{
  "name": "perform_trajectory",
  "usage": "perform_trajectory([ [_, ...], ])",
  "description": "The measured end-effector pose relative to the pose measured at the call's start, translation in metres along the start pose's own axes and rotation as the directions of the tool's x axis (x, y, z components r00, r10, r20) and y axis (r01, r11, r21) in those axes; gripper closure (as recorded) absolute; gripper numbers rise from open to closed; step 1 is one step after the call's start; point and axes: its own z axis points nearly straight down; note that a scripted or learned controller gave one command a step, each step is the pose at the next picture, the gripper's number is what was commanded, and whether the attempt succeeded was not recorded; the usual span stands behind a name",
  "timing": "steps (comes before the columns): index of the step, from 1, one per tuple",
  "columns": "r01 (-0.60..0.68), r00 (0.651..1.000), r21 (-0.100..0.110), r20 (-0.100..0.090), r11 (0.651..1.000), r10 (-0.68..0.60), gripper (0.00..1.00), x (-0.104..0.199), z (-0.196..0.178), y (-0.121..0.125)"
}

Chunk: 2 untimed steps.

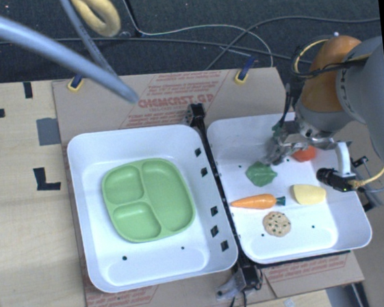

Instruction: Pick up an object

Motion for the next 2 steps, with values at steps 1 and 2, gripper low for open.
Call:
perform_trajectory([
  [1,-0.001,1.0,-0.006,0.0,1.0,0.001,1.0,0.009,-0.059,0.001],
  [2,-0.002,1.0,-0.008,0.002,1.0,0.002,1.0,0.002,-0.12,0.003],
])
